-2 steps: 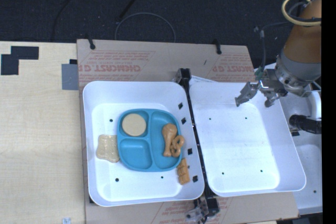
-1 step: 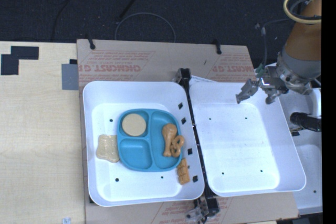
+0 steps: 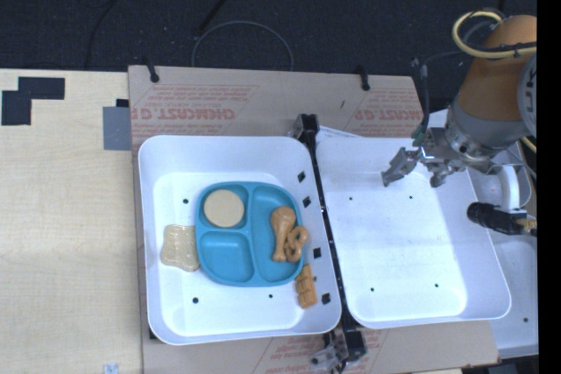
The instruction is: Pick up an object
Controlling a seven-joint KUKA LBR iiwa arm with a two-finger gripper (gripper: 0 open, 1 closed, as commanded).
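Observation:
A blue divided plate (image 3: 230,260) lies in the left bin (image 3: 166,162). On it sit a round tan cookie (image 3: 223,208) and a brown pretzel-like piece (image 3: 287,234). A pale toast slice (image 3: 180,247) lies just left of the plate, and a small brown chunk (image 3: 305,285) lies at the plate's lower right. My gripper (image 3: 415,169) hovers over the upper right part of the right bin (image 3: 412,293), far from all these items. Its two fingers are spread apart with nothing between them.
A black divider (image 3: 321,223) runs between the two bins. The bins rest on a cardboard sheet (image 3: 263,101) on the wooden bench. Cables lie on the dark floor behind. The arm's orange band (image 3: 504,57) rises at the far right, with a black part (image 3: 495,217) below it.

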